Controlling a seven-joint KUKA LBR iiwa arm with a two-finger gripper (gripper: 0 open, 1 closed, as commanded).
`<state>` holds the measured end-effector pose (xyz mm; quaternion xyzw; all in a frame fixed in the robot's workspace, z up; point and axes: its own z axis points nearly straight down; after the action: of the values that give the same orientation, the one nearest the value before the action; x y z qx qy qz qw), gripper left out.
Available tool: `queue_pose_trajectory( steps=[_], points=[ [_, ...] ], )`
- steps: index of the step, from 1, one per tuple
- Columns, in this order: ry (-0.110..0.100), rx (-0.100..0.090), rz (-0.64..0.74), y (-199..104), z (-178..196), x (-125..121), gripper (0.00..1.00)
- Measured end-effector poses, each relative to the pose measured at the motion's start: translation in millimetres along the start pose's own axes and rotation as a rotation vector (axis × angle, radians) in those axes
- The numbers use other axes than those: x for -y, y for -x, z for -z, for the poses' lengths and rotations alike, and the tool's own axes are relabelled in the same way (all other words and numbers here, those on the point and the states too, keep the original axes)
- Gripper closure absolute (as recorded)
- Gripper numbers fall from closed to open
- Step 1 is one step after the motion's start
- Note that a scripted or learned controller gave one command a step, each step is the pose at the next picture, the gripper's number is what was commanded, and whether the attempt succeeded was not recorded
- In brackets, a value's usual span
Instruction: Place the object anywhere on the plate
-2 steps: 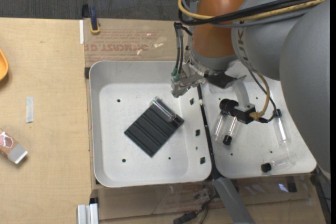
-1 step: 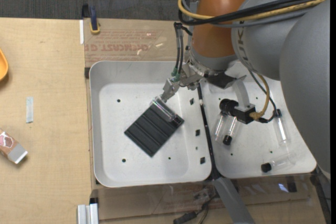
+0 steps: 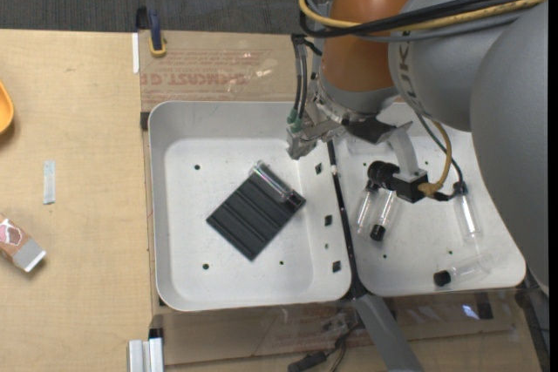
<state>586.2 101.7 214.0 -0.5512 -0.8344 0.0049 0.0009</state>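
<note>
From the one camera above the bench, two shallow white bins sit side by side: the left bin point(image 3: 174, 274) and the right bin point(image 3: 497, 261), meeting along a dark seam near the middle of the picture. In the left bin lies a flat, dark, ribbed rectangular plate point(image 3: 251, 219), turned at a slant so that one corner points toward the near rim. On its upper right edge rests a small clear-and-dark object point(image 3: 277, 186) (its exact kind is too small to make out), touching the plate and lying along that edge. The grey arm point(image 3: 488, 39) with its orange band point(image 3: 370, 22) comes in from the right and fills the upper right of the picture, with yellow and black cables looping over it. Its gripper point(image 3: 299, 138) hangs over the far right part of the left bin, close to the seam, pointing down; nothing is seen between its fingers, and whether they are apart or together I cannot tell. The small object lies just below and to the left of the gripper, near it but apart. In the right bin lie clear tubes with dark caps point(image 3: 377, 213). On the brown bench point(image 3: 70, 274) to the left sits a small grey strip point(image 3: 49, 182), well apart from the bins.
</note>
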Motion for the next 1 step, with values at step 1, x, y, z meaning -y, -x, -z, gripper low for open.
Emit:
queue_pose_trajectory(
  steps=[1],
  points=[
    [0.000,0.000,0.000,-0.1,0.0,0.0,0.00]
  ],
)
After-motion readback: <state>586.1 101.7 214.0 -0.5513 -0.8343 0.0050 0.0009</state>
